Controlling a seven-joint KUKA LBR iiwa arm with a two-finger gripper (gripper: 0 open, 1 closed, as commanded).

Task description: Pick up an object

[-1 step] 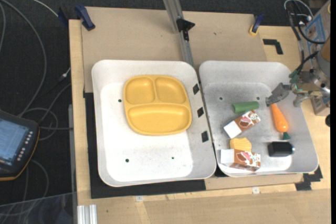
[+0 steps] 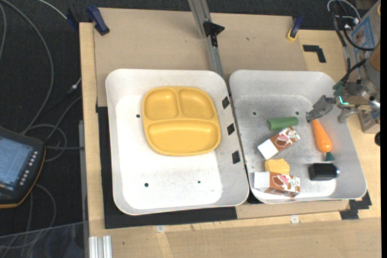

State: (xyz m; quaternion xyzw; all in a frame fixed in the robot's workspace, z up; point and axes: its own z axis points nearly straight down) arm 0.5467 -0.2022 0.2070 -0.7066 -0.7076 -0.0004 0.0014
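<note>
The right bin (image 2: 266, 90) holds several small items: an orange toy carrot (image 2: 323, 136), a green piece (image 2: 283, 123), a brown-and-white carton (image 2: 282, 141), a yellow ridged piece (image 2: 277, 166), a flat printed box (image 2: 281, 183) and a black block (image 2: 322, 171). My gripper (image 2: 331, 110) hangs over the bin's right side, just above the carrot's upper end. It is open, with nothing between the fingers (image 2: 318, 108).
A yellow divided plate (image 2: 180, 119) lies in the left bin (image 2: 124, 148). A metal post (image 2: 199, 3) rises behind the gap between the bins. Cables and arm hardware (image 2: 357, 33) crowd the right edge. A tablet (image 2: 15, 163) sits on the floor at left.
</note>
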